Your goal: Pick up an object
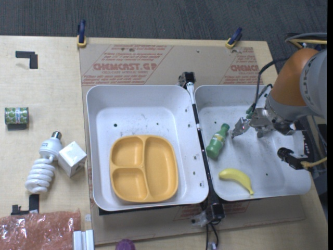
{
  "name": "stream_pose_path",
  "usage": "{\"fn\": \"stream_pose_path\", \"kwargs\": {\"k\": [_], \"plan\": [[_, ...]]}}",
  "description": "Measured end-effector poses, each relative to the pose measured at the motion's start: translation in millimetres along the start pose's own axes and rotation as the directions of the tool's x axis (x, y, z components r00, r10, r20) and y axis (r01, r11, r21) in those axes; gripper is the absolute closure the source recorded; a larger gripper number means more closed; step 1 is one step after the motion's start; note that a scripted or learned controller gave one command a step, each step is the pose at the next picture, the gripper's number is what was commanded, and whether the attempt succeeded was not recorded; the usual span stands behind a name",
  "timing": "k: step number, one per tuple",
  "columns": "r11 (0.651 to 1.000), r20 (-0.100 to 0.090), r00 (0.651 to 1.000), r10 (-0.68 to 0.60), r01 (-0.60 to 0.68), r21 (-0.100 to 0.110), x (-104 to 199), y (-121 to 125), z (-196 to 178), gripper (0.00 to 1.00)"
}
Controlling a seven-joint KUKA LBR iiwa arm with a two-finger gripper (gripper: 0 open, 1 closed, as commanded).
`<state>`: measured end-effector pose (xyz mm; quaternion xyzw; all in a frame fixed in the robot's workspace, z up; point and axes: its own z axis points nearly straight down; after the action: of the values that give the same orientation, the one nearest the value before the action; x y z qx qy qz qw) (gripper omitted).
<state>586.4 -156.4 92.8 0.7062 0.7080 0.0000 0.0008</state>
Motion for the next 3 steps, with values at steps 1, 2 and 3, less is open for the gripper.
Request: {"fn": "stream_pose_path", "kwargs": {"k": [1,2,3], "plan": [[1.000,-0.001,1.000,0.004,-0.004,0.001,9.8,-69.4,0.4,0.00],[1.000,-0.001,1.000,0.004,-0.004,0.001,53.1,-108.8,0.4,0.00],[1.000,-0.001,1.000,0.006,-0.006,-0.001,52.2,-107.4,-9.4,1.00]]}}
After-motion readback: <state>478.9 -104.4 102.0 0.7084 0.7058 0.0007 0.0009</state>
